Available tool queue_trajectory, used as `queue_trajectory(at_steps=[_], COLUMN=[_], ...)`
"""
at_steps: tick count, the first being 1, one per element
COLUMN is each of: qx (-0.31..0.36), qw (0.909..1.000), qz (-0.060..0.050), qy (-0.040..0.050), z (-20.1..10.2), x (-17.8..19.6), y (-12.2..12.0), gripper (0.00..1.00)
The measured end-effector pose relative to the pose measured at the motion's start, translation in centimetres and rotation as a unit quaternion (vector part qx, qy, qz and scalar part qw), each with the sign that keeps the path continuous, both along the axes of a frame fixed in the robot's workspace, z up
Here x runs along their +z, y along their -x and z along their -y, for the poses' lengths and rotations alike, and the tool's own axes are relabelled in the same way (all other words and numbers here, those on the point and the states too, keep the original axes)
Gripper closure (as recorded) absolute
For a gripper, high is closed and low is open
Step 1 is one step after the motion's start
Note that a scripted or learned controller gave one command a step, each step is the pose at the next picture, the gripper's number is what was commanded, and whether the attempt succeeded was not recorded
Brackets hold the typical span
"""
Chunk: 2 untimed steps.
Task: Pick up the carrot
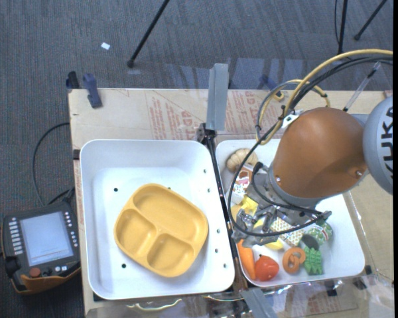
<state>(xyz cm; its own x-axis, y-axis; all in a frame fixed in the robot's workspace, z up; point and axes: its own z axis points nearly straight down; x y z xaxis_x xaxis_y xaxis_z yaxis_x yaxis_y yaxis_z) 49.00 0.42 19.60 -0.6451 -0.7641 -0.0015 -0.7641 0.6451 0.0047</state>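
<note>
The carrot (pixel 247 260), a short orange wedge, lies at the front left corner of the right bin (pixel 355 257), against the bin's left wall. It touches a red tomato-like toy (pixel 266 268) on its right. My gripper (pixel 270 225) hangs low over the middle of the right bin, just behind and to the right of the carrot, among the toys. The big orange wrist band (pixel 318 152) and its cables cover most of the gripper from above. Nothing can be seen held in it.
The right bin also holds a brown pretzel (pixel 293 259), a green toy (pixel 313 260), yellow pieces (pixel 248 207) and a beige knobbly toy (pixel 240 158) at the back. A yellow divided plate (pixel 161 229) lies in the left bin (pixel 99 177). A teach pendant (pixel 41 242) sits left of the bench.
</note>
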Motion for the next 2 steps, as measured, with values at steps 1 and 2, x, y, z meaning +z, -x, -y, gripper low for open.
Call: queue_trajectory(at_steps=[1, 2], qx=[0.0, -0.002], qw=[1.0, 1.0], qz=[0.0, 0.0], qy=[-0.0001, -0.0013], z=[0.02, -0.22], x=[-0.04, 0.9], y=[0.01, -0.12], gripper=[0.0, 1.0])
